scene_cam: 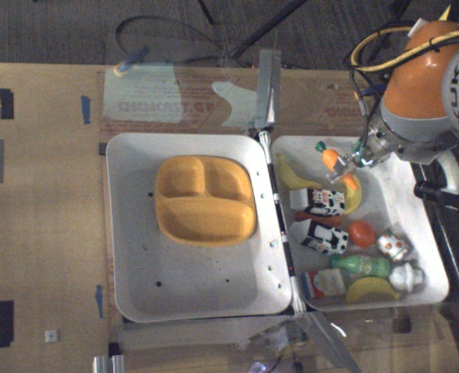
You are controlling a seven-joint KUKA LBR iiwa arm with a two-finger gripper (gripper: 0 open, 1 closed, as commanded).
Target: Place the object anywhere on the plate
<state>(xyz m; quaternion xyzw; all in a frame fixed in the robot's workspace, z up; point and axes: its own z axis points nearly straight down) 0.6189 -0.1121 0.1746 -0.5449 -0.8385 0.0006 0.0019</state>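
The arm's bulk hides the right bin's (pixel 435 231) far corner. The gripper (pixel 352 164) hangs low over the carrot (pixel 330 157) and banana (pixel 291 176); I cannot tell its opening or hold. The plate (pixel 205 200) sits in the left bin (pixel 128 231).

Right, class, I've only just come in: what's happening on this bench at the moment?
A robot arm reaches from the right over the right bin, its gripper down among toy food near a small carrot and a banana. The orange plate, split into compartments, sits in the left bin with nothing on it yet.
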